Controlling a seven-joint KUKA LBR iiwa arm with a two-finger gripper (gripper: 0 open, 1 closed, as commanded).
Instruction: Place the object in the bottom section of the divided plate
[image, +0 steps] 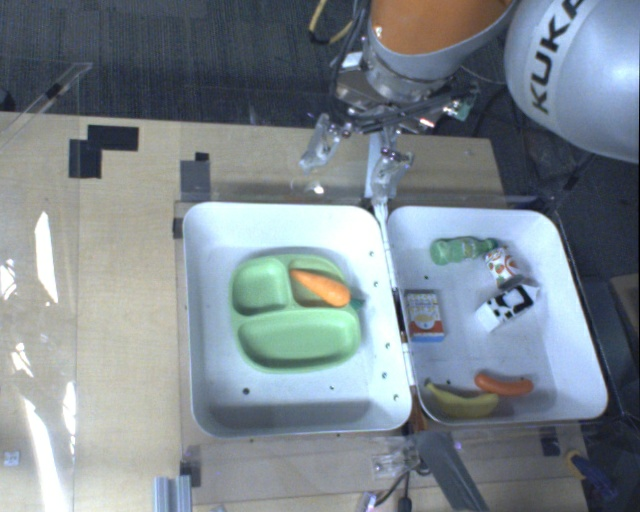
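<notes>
Two shallow white bins sit side by side on the bench. The left bin (200, 330) holds a green divided plate (296, 316) near its middle. An orange carrot (321, 288) lies in the plate's upper right section, tilted, its thicker end reaching the plate's right rim. The upper left section (259, 284) and the wide bottom section (298, 340) show bare green.

The right bin (570, 330) carries several things. A green bottle (464, 249) lies on its side near the bin's far edge, and a small red-and-white item (499, 265) sits just beside its right end. A black-and-white box (506, 303) rests tilted below that, toward the right edge. A small carton (425, 315) with a blue and red face lies near the bin's left edge. Along the near edge a yellow banana (462, 401) curves, with a red sausage (504, 383) just beside it, at its upper right.

The gripper (355, 150) hangs above the bench beyond the far edges of both bins, roughly over the line where they meet. Its two fingers (320, 145) stand visibly apart with nothing between them. The arm's orange band (435, 22) and grey body (580, 70) fill the upper right of the view.
</notes>
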